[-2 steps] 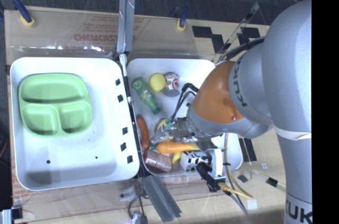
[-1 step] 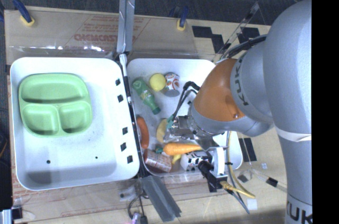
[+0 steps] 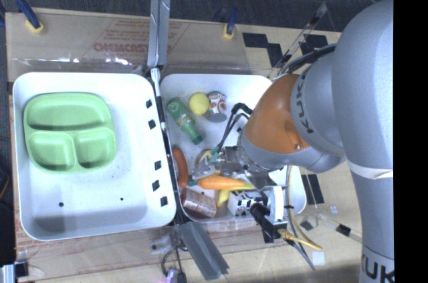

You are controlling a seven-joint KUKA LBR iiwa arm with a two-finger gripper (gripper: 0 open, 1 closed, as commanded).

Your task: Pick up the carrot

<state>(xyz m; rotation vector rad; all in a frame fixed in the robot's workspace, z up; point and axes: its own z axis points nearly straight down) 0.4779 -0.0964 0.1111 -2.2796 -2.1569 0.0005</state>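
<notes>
The carrot (image 3: 222, 182) is an orange, tapered piece lying roughly level near the front of the right bin (image 3: 257, 82), its tip pointing right. My gripper (image 3: 226, 160) hangs just above and behind it, at the end of the grey arm with the orange band (image 3: 274, 124). The arm's bulk covers the right half of this bin. The carrot's upper edge sits right under the gripper body, and I cannot make out whether they touch.
Around the carrot lie a reddish sausage (image 3: 180, 166), a brown packet (image 3: 200, 203) and a yellow piece (image 3: 224, 198). Farther back are a green bottle (image 3: 184, 120), a yellow ball (image 3: 198, 103) and a small can (image 3: 216, 104). The left bin (image 3: 127, 201) holds a green divided tray (image 3: 69, 131).
</notes>
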